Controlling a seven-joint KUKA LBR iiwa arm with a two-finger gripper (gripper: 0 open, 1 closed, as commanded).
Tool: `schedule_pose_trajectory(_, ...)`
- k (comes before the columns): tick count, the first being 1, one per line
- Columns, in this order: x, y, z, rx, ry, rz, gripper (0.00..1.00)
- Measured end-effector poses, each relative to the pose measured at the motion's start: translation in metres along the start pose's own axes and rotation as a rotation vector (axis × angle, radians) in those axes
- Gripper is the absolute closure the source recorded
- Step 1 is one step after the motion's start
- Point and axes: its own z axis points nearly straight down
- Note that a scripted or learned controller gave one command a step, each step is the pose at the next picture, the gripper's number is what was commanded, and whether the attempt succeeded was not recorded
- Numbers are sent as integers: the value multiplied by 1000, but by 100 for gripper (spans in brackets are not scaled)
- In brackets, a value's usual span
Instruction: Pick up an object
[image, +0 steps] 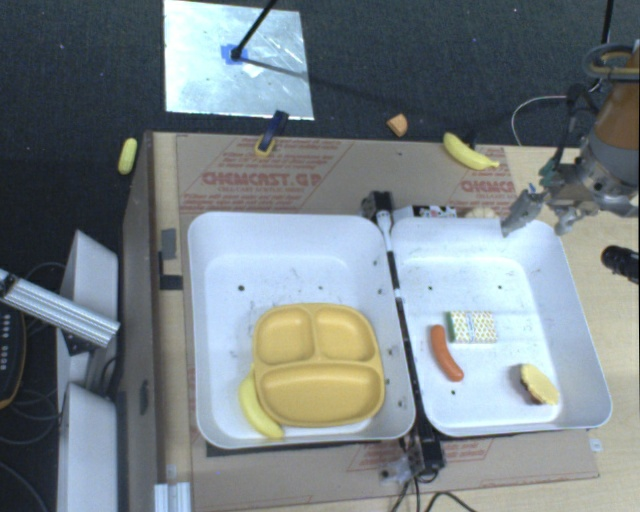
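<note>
You've got the desk (300, 165) carrying two white bins. Left bin (290, 240) holds a yellow divided plate (318, 362) near its front, with a banana (258, 410) touching the plate's left edge. Right bin (480, 270) holds a patterned block (472, 326), a sausage (447, 353) just left of it, and a yellow slice (538, 384) near the right front corner. Gripper (540, 212) hangs over the right bin's far right corner, fingers spread, nothing between them. Another banana (468, 152) lies on the desk behind the bins.

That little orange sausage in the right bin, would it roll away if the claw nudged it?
Probably: the sausage looks round and smooth, so a sideways nudge could roll it. Being small and likely toy plastic, it seems light and maybe slippery for the gripper.
</note>
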Motion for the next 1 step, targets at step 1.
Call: schedule_pose_trajectory(1, 71, -5, 90, 4, 3, -2, 0)
